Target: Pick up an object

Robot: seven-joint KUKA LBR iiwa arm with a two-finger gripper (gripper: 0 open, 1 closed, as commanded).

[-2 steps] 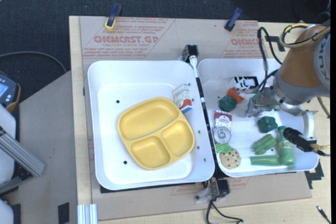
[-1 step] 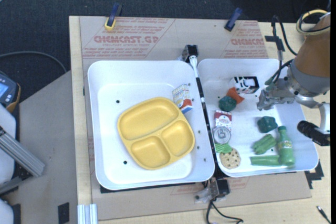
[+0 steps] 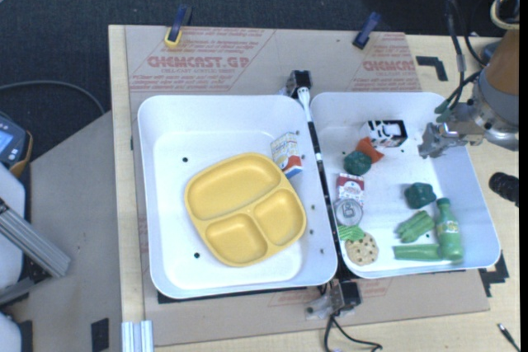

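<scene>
Pincer (image 3: 432,141) hung over the right bin (image 3: 487,214), near its far right edge.

Whether it was clenched or released could not be told. Below it lay a green bottle (image 3: 448,230), a dark green lump (image 3: 419,194), a cookie (image 3: 361,248); a yellow divided plate (image 3: 244,208) filled the left bin (image 3: 165,144).

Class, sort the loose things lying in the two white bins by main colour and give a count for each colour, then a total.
Yellow: 1, the divided plate.
Green: 5, the bottle, two dark lumps, two pods.
Red and white: 2, the packets.
Black and white: 1.
Tan: 1, the cookie.
Total: 10
</scene>
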